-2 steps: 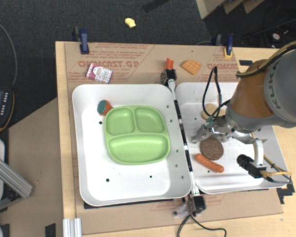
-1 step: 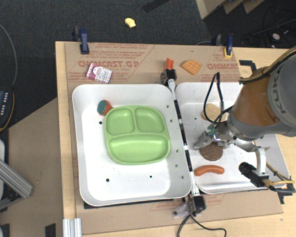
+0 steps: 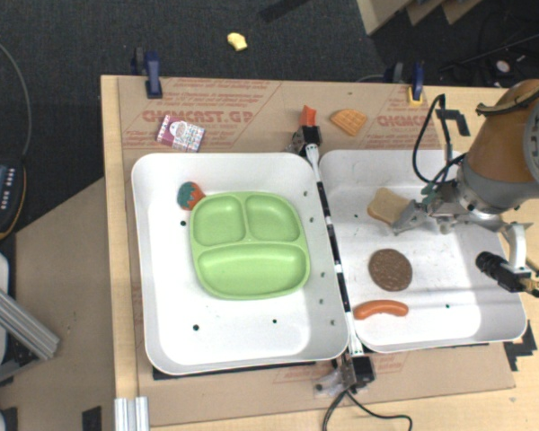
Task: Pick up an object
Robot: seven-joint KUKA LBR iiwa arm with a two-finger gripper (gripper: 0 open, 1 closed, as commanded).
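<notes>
The right bin (image 3: 485,323) holds a tan bread-like wedge (image 3: 386,206), a round brown patty (image 3: 391,269) and an orange sausage (image 3: 380,310). My gripper (image 3: 408,220) reaches in from the right, low over the bin, its tip right beside the lower right edge of the tan wedge. Nothing is visibly lifted. In the left bin (image 3: 162,268) a green divided plate (image 3: 249,245) lies flat, with a small red and teal object (image 3: 190,195) at its upper left corner.
The grey arm with its orange band (image 3: 508,146) stands over the right bin's right side, cables looping above it. A black part (image 3: 499,270) juts out near the bin's right wall. On the bench behind the bins lie a waffle piece (image 3: 348,121) and a pink packet (image 3: 181,133).
</notes>
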